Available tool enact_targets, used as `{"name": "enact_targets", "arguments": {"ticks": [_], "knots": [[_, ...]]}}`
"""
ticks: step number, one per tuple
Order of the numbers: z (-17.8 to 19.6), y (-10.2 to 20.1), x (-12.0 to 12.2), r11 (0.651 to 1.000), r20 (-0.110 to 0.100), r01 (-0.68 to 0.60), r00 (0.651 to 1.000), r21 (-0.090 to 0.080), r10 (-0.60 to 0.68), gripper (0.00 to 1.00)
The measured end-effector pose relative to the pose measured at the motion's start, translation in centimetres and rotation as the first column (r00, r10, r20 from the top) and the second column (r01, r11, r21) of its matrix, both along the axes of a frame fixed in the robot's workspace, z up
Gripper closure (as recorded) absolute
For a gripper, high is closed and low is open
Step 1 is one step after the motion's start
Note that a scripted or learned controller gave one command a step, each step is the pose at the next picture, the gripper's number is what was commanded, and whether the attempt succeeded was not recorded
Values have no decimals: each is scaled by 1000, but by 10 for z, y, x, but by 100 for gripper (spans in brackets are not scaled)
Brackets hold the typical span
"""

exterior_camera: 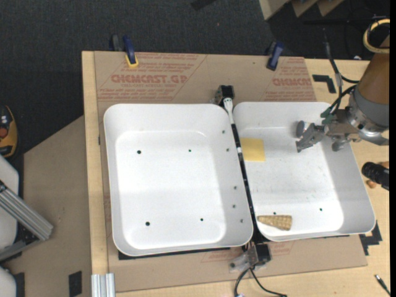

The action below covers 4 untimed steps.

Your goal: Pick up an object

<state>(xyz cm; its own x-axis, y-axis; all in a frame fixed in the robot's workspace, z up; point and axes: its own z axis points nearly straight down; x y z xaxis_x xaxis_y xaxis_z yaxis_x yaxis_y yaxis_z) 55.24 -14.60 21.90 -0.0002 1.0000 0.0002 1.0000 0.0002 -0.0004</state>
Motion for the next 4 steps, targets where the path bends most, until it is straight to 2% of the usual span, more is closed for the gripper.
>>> {"name": "enact_targets", "arguments": {"ticks": [1, 2, 3, 4], "knots": [[11, 0, 1, 1000, 3, 0, 1000, -1, 0, 100], [135, 26, 31, 1000, 19, -5, 1000, -4, 5, 100], [290, 62, -3, 1000, 22, -5, 1000, -2, 5, 100], [243, 116, -76, 1000, -7, -5, 1000, 3, 5, 100]]}}
